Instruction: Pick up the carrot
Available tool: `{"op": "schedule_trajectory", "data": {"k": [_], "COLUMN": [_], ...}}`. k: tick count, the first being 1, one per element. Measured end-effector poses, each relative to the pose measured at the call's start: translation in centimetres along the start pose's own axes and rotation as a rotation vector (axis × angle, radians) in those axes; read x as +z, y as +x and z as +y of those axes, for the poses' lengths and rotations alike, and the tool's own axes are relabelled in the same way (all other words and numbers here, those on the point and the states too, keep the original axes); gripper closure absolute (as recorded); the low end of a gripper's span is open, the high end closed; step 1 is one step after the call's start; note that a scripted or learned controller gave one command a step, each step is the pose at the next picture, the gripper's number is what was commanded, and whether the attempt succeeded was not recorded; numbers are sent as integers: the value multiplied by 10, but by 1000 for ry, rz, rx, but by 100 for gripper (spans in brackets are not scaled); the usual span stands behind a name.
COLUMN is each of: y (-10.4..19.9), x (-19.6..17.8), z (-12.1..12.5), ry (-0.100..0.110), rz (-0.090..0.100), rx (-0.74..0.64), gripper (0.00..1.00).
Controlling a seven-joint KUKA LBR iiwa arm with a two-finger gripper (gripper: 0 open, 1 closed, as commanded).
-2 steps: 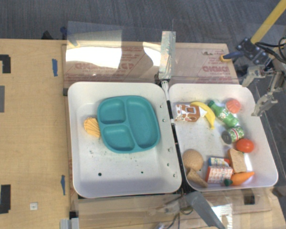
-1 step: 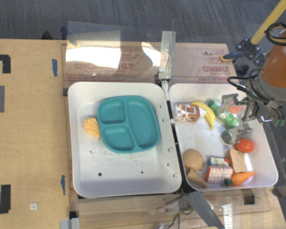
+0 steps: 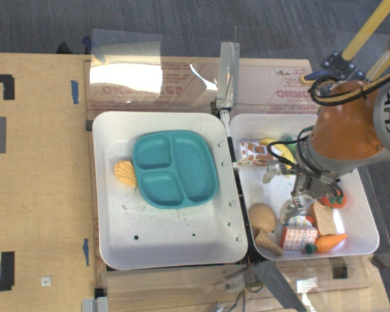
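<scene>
We see the gripper (image 3: 298, 201) above the right bin (image 3: 366, 203); its claw state we cannot tell. The carrot (image 3: 329, 242) lies lower right.

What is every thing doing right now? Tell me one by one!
carrot: lying in the right bin, not held
gripper: hanging low over the right bin
teal plate: flat in the left bin
shell: lying beside the plate
</scene>
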State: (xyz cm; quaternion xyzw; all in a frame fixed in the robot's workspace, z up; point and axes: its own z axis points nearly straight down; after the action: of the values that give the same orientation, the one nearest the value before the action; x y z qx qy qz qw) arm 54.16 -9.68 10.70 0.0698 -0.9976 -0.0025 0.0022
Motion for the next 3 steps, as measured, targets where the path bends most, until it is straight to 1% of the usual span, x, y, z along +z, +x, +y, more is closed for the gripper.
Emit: {"op": "schedule_trajectory", "data": {"k": [1, 2, 3], "y": [44, 40, 42], "x": [-4, 3, 3], "z": [-33, -80, -61], "ry": [20, 31, 44], "rz": [-55, -58, -49], "rx": [-61, -430, -723], "gripper": [0, 0, 0]}}
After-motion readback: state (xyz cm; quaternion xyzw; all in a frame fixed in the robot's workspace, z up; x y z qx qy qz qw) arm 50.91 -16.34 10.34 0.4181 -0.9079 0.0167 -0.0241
